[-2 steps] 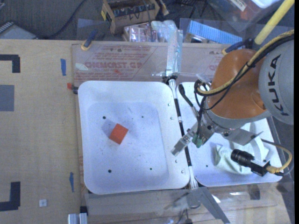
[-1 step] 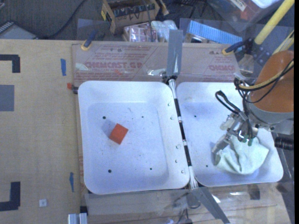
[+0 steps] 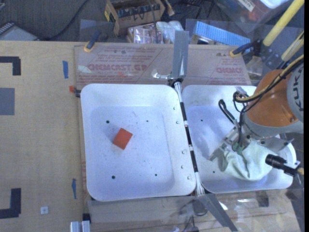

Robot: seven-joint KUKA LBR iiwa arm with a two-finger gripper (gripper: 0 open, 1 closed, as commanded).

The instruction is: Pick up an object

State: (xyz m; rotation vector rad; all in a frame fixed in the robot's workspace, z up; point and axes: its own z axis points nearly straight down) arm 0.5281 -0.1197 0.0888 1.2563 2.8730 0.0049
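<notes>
An orange-red cube (image 3: 122,138) lies in the left bin (image 3: 96,178), left of its middle. My gripper (image 3: 217,161) hangs low over the right bin (image 3: 203,105), near that bin's front centre. Its fingers point down-left, open, with only bare bin floor between them. A pale, crumpled cloth-like object (image 3: 251,164) lies just right of the fingers, partly under the wrist. A small green bit (image 3: 238,149) shows at the wrist beside it. The cube is far to the gripper's left, across the divider.
The two bins meet at a raised rim (image 3: 186,134). The orange-banded arm (image 3: 270,103) with its black cables covers the right bin's right side. Clutter and a clear panel (image 3: 145,66) stand behind the bins. Bare wooden bench (image 3: 38,129) extends to the left.
</notes>
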